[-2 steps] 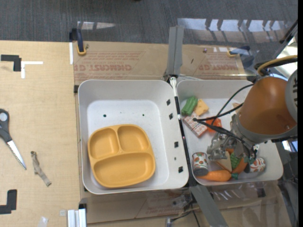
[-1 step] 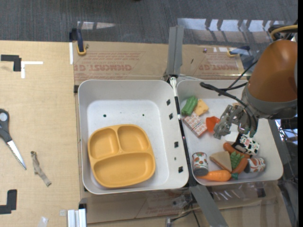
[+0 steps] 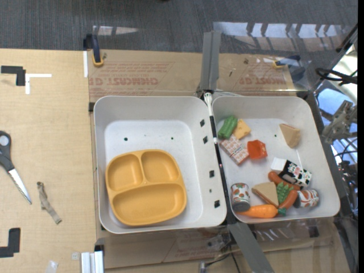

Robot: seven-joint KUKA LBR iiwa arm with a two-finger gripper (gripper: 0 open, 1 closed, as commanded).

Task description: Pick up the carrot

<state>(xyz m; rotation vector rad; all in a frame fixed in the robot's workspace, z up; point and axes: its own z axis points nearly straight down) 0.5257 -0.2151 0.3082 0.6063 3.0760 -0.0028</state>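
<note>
- Camera view: carrot (image 3: 262,211) orange, tapered, lying flat at right bin's (image 3: 318,131) front edge.
- Touches sandwich wedge (image 3: 267,193).
- Gripper state: cannot tell.

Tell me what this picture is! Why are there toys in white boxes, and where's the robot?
A camera up high looks down on a bench with two white bins. The left bin holds a yellow plate with three sections. The right bin holds toy food: a green vegetable, a red piece, little cans, wedges like cheese or bread. The carrot, orange, lies at the near edge. That is what the robot arm should pick up. The arm comes in from the right side. Scissors lie on the bench at the left.
</note>
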